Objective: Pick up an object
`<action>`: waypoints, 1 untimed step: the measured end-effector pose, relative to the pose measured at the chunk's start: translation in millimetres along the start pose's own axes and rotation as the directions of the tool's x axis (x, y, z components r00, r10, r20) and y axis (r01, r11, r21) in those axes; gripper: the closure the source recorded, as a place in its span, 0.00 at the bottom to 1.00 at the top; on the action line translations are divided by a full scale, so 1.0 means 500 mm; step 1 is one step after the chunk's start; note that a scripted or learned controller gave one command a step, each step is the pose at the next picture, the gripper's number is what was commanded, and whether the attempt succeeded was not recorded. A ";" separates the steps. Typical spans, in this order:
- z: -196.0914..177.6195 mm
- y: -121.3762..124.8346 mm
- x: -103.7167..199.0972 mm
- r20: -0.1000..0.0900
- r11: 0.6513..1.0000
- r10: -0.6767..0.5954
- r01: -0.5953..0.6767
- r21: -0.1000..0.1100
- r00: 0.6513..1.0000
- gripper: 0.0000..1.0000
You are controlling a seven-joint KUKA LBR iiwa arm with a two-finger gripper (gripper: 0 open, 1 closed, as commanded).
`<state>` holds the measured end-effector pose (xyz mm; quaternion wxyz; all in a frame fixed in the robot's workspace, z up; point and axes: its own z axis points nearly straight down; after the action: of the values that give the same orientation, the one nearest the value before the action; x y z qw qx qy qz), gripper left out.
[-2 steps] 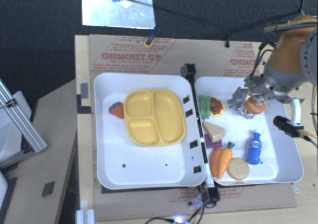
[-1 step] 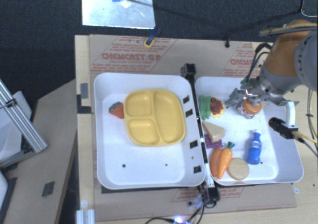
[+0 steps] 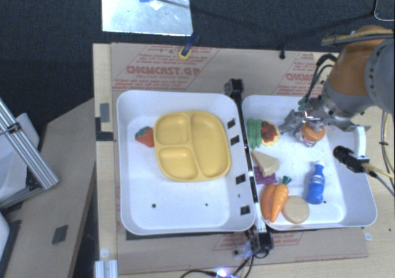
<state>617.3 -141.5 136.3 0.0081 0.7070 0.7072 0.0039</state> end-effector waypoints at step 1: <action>-0.025 0.005 -0.004 0.006 1.000 0.000 0.000 -0.009 1.000 1.00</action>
<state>619.3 -143.6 148.8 0.0133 0.7070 0.7070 0.0050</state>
